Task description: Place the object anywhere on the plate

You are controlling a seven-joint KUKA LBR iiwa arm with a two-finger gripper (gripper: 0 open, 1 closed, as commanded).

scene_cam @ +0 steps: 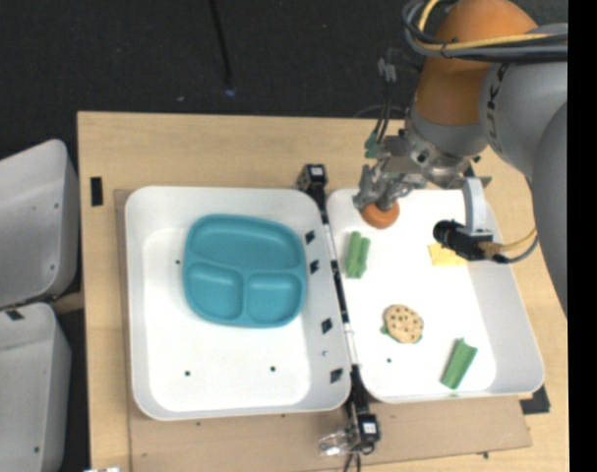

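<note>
Two green pieces (357, 255) (458, 363), one cookie (403, 324), one plate (245, 269)

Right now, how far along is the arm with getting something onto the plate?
Nothing is on the teal plate in the left bin. In hand: the gripper is down over the orange object near the back of the right bin; whether it grips it is unclear. Left: lift, carry across the divider, set it on the plate. The two green pieces, cookie and yellow piece lie untouched.

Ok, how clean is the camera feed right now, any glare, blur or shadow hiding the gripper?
In the camera view, light is even and soft; both white bins look bright but not blown out. The whole picture is slightly soft, and the gripper over the orange object is a dark, cluttered blur, so finger detail is lost.
</note>
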